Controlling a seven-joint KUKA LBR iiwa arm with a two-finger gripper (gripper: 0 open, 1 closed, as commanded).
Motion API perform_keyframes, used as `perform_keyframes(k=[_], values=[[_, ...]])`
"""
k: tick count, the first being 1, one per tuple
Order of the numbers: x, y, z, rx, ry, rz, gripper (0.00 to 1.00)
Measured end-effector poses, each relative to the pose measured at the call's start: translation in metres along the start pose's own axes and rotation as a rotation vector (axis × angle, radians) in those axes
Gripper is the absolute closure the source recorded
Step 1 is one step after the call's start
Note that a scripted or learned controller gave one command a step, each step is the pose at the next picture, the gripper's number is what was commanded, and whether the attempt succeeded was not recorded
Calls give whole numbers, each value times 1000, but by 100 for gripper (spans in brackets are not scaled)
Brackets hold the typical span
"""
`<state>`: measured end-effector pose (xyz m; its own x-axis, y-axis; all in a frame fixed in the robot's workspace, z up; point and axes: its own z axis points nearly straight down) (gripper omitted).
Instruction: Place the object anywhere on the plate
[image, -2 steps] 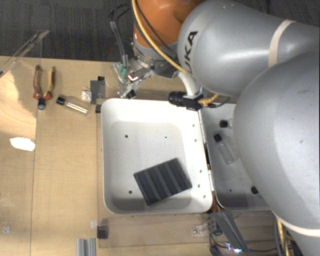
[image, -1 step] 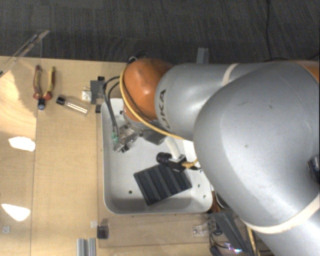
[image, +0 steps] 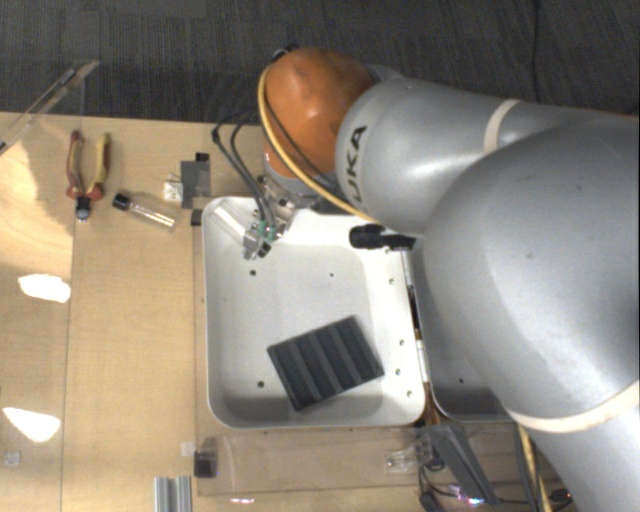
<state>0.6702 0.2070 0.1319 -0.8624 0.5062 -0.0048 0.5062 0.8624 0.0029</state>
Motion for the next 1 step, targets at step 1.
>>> perform_keyframes(k=[1], values=[[14, 13, 30, -4, -5, -63, 100]])
